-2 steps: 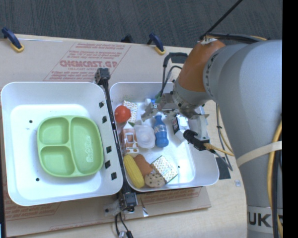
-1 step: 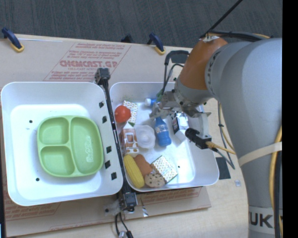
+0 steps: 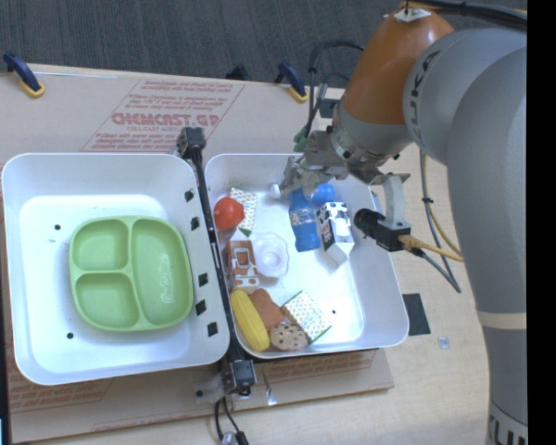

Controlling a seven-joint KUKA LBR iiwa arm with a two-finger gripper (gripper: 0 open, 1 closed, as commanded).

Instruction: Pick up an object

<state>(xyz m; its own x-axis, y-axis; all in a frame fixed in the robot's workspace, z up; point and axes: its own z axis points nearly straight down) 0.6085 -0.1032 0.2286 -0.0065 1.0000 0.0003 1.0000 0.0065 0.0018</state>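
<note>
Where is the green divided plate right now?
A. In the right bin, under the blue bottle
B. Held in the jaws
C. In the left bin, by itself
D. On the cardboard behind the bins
C: the green divided plate lies flat in the left bin, with the clutter all in the right bin.

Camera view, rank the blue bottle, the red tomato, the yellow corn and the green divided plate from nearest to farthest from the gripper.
Measured from the gripper:
1. Blue bottle, just below it in the right bin.
2. Red tomato, by that bin's left wall.
3. Yellow corn, at that bin's front left corner.
4. Green divided plate, in the left bin.
</note>
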